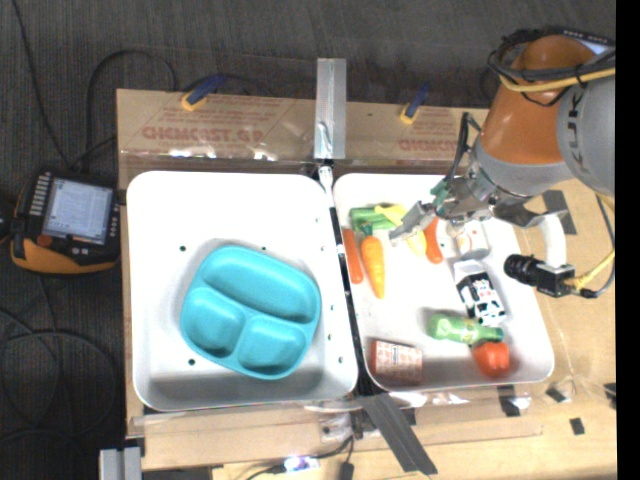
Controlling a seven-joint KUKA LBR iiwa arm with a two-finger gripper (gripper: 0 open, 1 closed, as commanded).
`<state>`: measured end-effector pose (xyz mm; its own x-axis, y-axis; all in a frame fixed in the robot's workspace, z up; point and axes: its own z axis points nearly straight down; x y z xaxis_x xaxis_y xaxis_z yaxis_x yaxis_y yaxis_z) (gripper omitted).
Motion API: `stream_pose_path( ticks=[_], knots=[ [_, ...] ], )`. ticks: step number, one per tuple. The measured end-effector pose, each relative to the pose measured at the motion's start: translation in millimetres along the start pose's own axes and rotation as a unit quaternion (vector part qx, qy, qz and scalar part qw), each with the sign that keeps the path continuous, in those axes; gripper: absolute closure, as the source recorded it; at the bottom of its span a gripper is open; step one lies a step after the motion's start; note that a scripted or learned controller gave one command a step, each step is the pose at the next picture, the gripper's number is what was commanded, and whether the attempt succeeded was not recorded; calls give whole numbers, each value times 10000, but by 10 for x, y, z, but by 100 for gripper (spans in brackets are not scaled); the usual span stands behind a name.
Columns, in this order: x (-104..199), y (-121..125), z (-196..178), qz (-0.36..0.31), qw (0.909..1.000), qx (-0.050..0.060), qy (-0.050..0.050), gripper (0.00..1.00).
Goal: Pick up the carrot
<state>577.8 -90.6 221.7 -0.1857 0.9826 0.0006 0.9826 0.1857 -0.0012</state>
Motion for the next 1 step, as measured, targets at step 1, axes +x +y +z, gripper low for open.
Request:
stream_pose_path(
  ticks=[1],
  knots=[
    [143, 280, 311, -3311, 9436, -11, -3, 0]
  ],
)
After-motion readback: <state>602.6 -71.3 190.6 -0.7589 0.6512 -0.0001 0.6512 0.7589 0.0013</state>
